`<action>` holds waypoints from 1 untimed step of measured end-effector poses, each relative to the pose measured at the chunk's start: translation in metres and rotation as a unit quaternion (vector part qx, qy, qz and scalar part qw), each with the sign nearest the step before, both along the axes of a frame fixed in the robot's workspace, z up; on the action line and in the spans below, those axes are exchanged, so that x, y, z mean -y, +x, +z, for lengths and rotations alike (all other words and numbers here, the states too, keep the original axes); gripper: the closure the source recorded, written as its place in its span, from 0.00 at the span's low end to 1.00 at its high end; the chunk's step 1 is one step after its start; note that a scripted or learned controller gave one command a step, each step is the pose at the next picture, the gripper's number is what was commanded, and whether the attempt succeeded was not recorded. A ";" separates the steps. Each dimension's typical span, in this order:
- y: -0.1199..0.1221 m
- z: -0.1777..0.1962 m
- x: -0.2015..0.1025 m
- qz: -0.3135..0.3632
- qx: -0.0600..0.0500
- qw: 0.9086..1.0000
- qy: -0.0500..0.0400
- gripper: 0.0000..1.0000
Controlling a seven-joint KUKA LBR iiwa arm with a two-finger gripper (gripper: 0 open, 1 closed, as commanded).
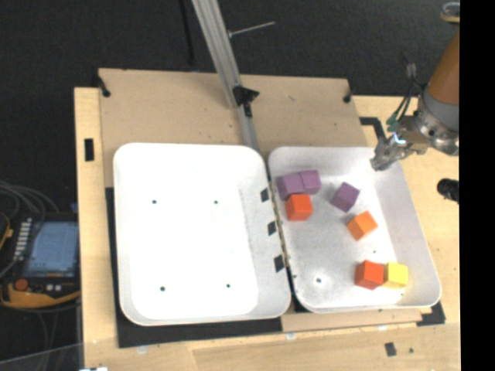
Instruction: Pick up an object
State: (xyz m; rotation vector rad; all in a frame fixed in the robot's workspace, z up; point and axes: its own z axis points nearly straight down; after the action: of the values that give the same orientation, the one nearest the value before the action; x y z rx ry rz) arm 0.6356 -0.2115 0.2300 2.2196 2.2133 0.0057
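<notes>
The right bin (402,207) holds several small blocks. Two purple blocks (298,182) sit side by side near its left wall, with an orange block (299,207) just in front of them. Another purple block (345,196) and an orange block (361,225) lie near the middle. A red-orange block (370,274) and a yellow block (397,274) touch each other at the front right. My gripper (383,159) hangs over the bin's far right corner, apart from every block, with nothing seen between its fingers.
The left bin (189,230) lies beside the right one, with small dark clips along the shared edge. A slanted metal rail (224,60) runs from the top down to the bins' far edge. A pendant device (46,257) sits at the far left.
</notes>
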 end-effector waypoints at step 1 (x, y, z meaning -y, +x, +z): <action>0.001 0.024 0.001 0.001 -0.001 1.000 0.001 1.00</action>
State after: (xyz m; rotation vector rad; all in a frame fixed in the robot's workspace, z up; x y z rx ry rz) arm 0.6364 -0.2128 0.2541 2.2184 2.2186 0.0038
